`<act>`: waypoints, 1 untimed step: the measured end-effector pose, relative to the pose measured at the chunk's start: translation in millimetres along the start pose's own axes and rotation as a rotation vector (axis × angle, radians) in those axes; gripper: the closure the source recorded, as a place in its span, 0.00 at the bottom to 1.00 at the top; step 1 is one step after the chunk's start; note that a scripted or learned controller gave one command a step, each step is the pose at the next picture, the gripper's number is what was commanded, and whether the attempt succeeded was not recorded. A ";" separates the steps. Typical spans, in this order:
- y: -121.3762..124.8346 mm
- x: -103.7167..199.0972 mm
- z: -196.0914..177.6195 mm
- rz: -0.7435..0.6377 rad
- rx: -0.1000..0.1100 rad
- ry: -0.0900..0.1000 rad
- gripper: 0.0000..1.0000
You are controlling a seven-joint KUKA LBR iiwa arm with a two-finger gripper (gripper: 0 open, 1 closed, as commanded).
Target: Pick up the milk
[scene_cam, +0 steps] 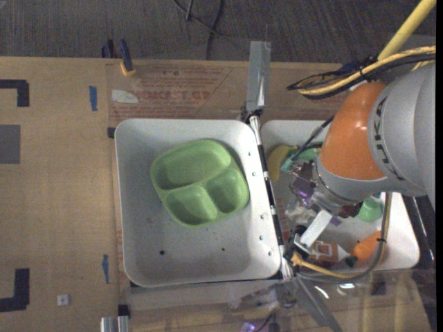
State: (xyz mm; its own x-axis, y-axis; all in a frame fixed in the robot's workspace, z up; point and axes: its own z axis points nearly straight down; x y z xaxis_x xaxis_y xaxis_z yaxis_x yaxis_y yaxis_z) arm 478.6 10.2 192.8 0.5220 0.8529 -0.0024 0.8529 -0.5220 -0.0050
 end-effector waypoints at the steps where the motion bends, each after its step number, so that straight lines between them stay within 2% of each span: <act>1: -0.1 -0.1 0.3 0.001 0.000 0.000 0.00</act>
